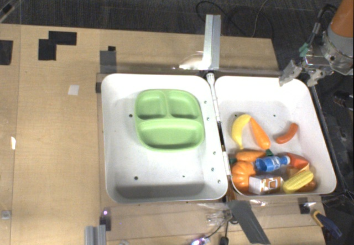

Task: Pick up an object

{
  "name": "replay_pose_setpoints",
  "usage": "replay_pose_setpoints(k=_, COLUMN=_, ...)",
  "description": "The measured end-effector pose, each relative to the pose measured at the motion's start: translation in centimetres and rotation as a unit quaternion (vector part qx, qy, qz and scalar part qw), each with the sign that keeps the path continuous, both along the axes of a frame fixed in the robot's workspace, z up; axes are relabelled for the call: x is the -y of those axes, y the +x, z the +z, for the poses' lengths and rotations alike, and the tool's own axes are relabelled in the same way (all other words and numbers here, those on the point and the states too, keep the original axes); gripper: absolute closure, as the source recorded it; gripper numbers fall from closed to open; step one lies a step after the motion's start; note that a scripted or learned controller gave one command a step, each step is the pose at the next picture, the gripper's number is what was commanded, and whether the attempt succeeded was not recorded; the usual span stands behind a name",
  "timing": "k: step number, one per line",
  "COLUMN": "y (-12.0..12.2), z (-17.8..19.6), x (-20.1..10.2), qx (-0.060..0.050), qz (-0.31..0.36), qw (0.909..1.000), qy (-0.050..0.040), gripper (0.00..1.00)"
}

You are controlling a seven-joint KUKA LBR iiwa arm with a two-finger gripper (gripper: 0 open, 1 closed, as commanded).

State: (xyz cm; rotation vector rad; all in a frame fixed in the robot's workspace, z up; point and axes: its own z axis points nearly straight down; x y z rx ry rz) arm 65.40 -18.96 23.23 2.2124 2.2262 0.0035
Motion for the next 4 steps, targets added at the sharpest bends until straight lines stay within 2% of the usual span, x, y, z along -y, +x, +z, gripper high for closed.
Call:
replay_pose_setpoints(k=1, y=-3.8, z=-12.5, x=-4.1, qx=-0.002, qz=0.019, qw=0.9998, qy=0.0005, gripper=0.00)
replay_pose_setpoints(k=2, y=-6.8, z=-14.3, x=-7.4, qx=0.006, qz=0.044, qw=0.9990, qy=-0.0019, gripper=0.00)
replay_pose_setpoints(k=3, y=-6.6, z=-13.3, x=-7.7, qx=0.007, qz=0.045, qw=0.9990, qy=0.0005, gripper=1.00)
replay_pose_setpoints(k=4, y=-6.1, z=-1.7, x=-14.3, qx=0.000, qz=-0.078, qw=0.9969, qy=0.0004, gripper=1.00)
